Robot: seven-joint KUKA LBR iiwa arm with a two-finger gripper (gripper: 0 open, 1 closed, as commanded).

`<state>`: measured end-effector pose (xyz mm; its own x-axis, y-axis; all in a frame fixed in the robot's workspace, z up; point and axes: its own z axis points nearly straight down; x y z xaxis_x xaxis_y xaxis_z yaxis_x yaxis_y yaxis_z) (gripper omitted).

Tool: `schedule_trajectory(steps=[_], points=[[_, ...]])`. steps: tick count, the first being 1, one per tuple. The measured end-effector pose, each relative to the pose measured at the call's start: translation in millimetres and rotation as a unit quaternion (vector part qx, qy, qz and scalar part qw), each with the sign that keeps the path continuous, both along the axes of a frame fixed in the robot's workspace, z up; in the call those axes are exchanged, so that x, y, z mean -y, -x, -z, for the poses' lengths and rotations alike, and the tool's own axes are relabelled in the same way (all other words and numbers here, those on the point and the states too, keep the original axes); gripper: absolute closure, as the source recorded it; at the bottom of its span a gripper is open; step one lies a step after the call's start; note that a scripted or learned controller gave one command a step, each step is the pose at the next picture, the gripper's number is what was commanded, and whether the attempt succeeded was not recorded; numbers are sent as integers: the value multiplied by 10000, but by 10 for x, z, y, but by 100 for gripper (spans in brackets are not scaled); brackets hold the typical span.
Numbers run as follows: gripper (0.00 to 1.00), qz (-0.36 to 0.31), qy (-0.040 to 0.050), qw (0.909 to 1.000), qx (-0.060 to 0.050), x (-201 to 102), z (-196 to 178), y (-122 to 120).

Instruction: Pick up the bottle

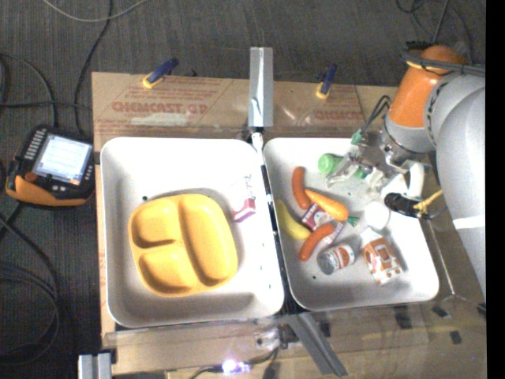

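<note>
The bottle (341,168) lies on its side at the back of the right bin (418,287). It is clear, and its green cap (327,163) points left. My gripper (368,161) hangs right over the bottle's clear body, at its right end, and hides part of it. The grey arm with its orange band (414,101) comes in from the upper right.
Packed close to the bottle in the right bin are two sausages (297,186), a carrot (330,204), a banana (290,223), a can (336,258), an orange-and-white box (383,260) and a white cup (376,215). The left bin (118,188) holds a yellow divided plate (185,242) and a small packet (246,208).
</note>
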<state>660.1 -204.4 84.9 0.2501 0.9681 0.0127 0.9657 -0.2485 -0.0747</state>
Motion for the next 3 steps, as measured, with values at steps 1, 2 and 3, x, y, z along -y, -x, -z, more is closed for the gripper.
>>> schedule_trajectory(steps=[1,2,3], points=[[0,-587,156,9975,347,130,-709,-85],[0,-587,155,9976,345,129,-707,-84],[0,-901,82,9954,322,18,-82,-86]])
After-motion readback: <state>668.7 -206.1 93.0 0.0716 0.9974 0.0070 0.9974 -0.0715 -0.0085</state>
